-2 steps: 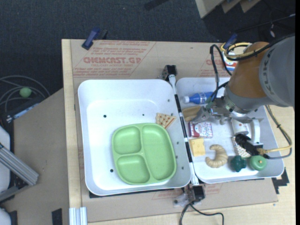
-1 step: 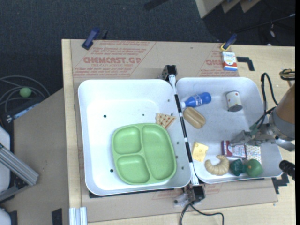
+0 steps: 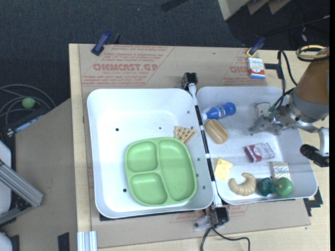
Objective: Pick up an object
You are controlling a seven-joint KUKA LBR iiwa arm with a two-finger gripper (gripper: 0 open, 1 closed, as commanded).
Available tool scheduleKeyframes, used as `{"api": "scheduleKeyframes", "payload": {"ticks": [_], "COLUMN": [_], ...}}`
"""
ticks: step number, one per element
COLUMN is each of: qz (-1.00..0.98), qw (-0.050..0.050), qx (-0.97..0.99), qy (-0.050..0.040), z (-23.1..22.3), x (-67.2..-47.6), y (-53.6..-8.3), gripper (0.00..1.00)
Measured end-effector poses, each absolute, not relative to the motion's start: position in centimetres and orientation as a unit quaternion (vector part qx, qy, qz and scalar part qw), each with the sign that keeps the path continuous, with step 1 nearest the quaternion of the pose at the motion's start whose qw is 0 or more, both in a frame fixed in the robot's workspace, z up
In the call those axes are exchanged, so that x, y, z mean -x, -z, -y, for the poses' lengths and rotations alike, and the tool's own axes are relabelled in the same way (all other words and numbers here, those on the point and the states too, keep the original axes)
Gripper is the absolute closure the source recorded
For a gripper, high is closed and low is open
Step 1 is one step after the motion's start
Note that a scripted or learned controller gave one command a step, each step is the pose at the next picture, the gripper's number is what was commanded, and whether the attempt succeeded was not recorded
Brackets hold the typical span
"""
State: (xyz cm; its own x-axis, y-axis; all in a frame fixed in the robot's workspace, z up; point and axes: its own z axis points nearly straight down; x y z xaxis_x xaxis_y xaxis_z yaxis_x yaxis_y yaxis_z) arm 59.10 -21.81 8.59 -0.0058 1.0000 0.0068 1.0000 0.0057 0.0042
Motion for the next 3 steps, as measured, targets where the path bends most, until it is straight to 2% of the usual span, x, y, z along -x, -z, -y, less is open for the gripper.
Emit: {"api": "scheduleKeyframes", "payload": {"ticks": [1, 2, 3], "qz": [0.708, 0.709, 0.708], "qw": [0.001, 0.004, 0.011], "qx": [0.707, 0.705, 0.706], "qy": [0.0002, 0.0028, 0.0020], "z": [15.3, 21.9, 21.6], "x": [-53.5, -61.1, -66.6], "y": [-8.4, -8.5, -8.3], "gripper": [0.00, 0.00, 0.00]}}
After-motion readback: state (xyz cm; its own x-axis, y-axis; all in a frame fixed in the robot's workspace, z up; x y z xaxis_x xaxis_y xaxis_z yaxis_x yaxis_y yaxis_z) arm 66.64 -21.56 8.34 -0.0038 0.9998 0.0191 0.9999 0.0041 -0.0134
